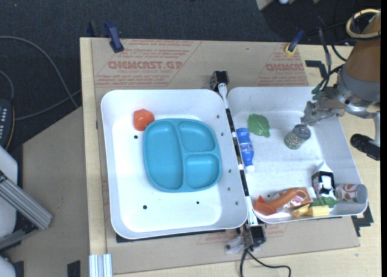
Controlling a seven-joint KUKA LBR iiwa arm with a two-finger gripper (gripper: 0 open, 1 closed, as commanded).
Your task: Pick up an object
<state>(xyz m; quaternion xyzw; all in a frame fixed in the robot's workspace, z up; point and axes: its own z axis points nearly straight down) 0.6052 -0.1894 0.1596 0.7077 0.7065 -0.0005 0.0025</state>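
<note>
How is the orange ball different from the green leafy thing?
The orange ball is round and orange; the green leafy thing is flat and green. The orange ball sits in the left bin beside the blue tray; the green leafy thing lies in the right bin. Both are small.

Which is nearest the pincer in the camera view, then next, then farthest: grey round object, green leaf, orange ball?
1. Grey round object, right bin, just below the pincer.
2. Green leaf, right bin, farther left.
3. Orange ball, left bin, beside the blue tray.
</note>
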